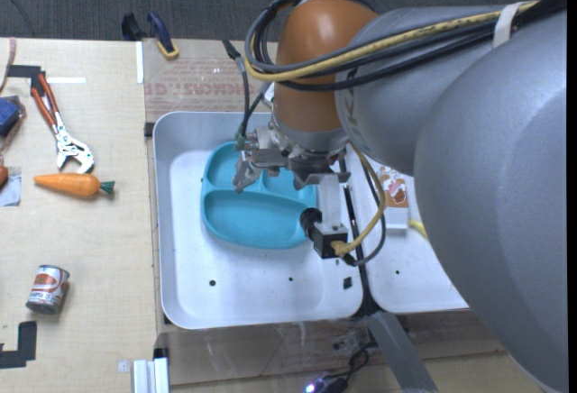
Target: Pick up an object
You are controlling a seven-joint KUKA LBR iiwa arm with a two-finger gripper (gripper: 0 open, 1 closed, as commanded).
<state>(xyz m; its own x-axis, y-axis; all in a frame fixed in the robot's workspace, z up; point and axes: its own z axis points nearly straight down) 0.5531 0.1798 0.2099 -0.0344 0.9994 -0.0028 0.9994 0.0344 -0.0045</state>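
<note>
White bin [180, 292] on the bench, blue divided plate [243, 220] inside.
Gripper [245, 177] sits over the plate's upper compartment, jaw state impossible to tell.

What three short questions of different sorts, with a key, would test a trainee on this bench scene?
1. True or false: the blue divided plate lies inside the left white bin.
2. Which thing lies on the wooden bench outside the bins? A. a banana B. a carrot C. a sponge
3. Fill in: the band above the arm's wrist is coloured ____.

Key
1. True; the gripper hangs over the plate's upper part.
2. B; it lies below a wrench and above a small can in the camera view.
3. Orange.
</note>
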